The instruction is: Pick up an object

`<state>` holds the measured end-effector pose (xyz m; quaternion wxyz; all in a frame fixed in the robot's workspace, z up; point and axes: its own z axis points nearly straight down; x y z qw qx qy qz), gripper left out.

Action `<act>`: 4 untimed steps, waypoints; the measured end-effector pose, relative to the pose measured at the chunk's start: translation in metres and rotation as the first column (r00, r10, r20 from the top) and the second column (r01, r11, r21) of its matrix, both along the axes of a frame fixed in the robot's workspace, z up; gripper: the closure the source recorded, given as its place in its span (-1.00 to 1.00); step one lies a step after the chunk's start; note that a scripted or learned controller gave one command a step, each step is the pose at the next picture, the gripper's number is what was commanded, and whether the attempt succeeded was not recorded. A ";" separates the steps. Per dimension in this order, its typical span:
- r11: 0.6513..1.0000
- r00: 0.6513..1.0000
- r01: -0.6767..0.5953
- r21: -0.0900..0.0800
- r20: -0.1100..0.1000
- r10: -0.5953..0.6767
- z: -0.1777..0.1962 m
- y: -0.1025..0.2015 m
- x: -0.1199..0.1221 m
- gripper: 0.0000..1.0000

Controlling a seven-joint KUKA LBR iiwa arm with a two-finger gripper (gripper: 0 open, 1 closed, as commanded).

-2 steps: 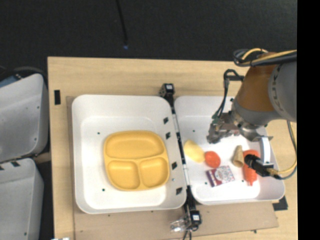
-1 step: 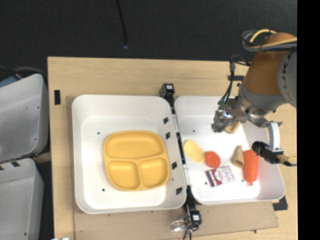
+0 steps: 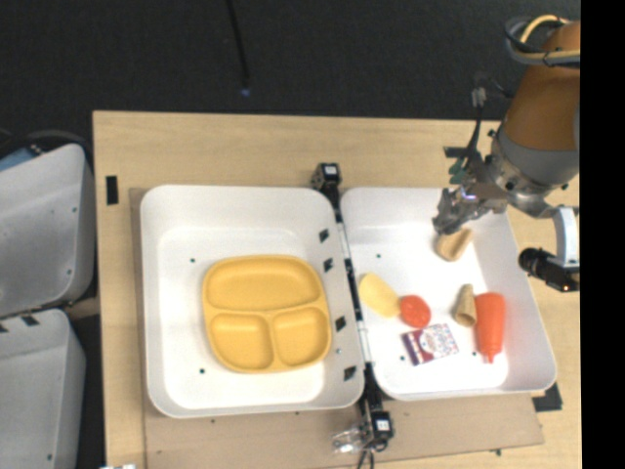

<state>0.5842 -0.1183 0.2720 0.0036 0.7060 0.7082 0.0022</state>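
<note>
From the camera view above the counter [image 3: 117, 154], my fingers [image 3: 452, 219] hang low over the right bin [image 3: 391, 225], near its two o'clock corner. A tan, bread-like piece [image 3: 453, 245] lies just below them at six o'clock, close enough that I cannot tell whether the tips touch it. Its long axis seems to run from about one to seven o'clock. I judge this the nearest thing to take; a short drop should meet it. Whether my fingers are spread or pressed together I cannot tell: they merge into a dark grey blur against the wrist. Further toward five o'clock lie a carrot [image 3: 490, 323], a small brown cone [image 3: 465, 305], a tomato [image 3: 415, 311], a yellow lump [image 3: 378, 294] and a printed packet [image 3: 431, 344]. The left bin [image 3: 166, 223] holds a yellow tray [image 3: 266, 311].
</note>
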 end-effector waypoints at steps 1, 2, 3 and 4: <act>1.000 1.000 -0.003 0.001 -0.006 0.003 -0.011 0.052 0.022 1.00; 1.000 1.000 -0.002 0.001 -0.006 0.002 -0.008 0.101 0.026 1.00; 1.000 1.000 -0.004 0.003 -0.005 0.004 -0.003 0.154 0.035 1.00; 1.000 1.000 -0.003 0.002 -0.006 0.003 -0.002 0.201 0.046 1.00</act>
